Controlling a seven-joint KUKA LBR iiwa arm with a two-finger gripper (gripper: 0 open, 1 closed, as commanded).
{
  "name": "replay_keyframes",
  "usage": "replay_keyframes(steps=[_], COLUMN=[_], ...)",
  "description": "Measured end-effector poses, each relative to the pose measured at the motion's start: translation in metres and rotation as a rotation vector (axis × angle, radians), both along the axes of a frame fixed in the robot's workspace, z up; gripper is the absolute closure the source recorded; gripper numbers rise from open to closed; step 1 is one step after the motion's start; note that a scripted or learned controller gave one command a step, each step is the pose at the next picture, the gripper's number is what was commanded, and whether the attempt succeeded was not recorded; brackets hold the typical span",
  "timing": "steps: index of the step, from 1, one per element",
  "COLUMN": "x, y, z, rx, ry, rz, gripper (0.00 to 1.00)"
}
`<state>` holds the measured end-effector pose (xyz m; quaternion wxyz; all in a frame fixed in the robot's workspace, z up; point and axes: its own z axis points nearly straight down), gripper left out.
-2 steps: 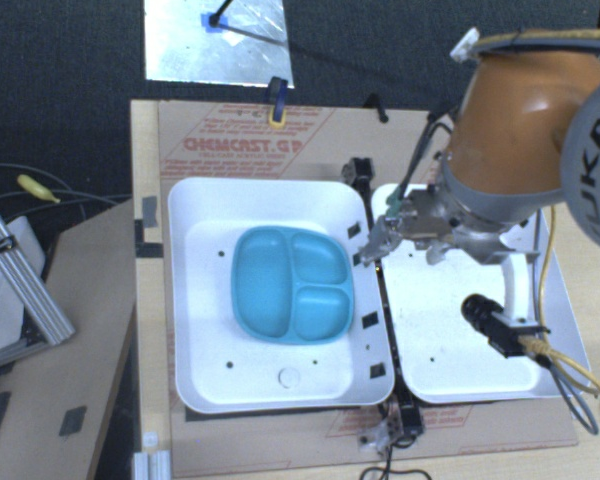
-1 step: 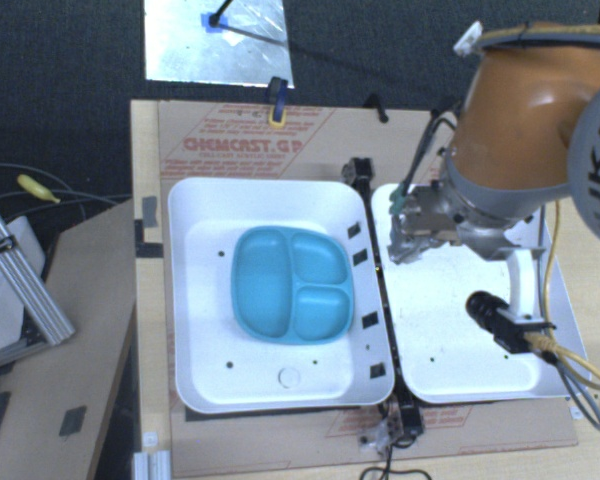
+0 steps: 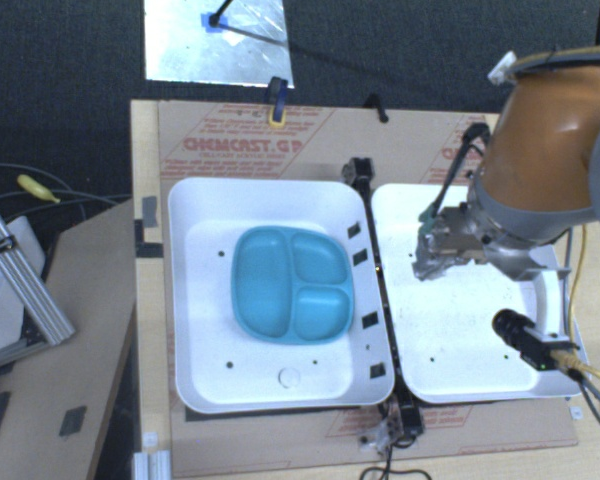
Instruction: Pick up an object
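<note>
camera view: blue plate (image 3: 290, 285) in left bin (image 3: 195, 258); gripper (image 3: 432, 258) over right bin (image 3: 460, 368).

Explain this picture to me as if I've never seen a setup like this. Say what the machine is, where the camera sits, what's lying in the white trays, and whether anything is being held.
This is one picture from a camera fixed above a bench, looking down at a slant. The big grey and orange shape on the right is a robot arm, reaching in from that side. At its end is its tool, a two-finger grasping part, low over the right bin. Its tip is too small and dark here to say how it is set, and I see nothing in it.

Two shallow white bins sit side by side on the bench. The left bin holds a blue divided plate with three compartments, lying flat near the middle. That plate is the only loose object I can make out for it to pick up.
</note>
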<state>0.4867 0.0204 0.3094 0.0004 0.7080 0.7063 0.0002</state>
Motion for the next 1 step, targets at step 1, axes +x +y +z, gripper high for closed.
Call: replay_keyframes(steps=[1], x=[-0.0009], y=[0.0559], z=[-0.0450], rx=[0.002], ry=[0.004], rz=[0.011], gripper=[1.00])
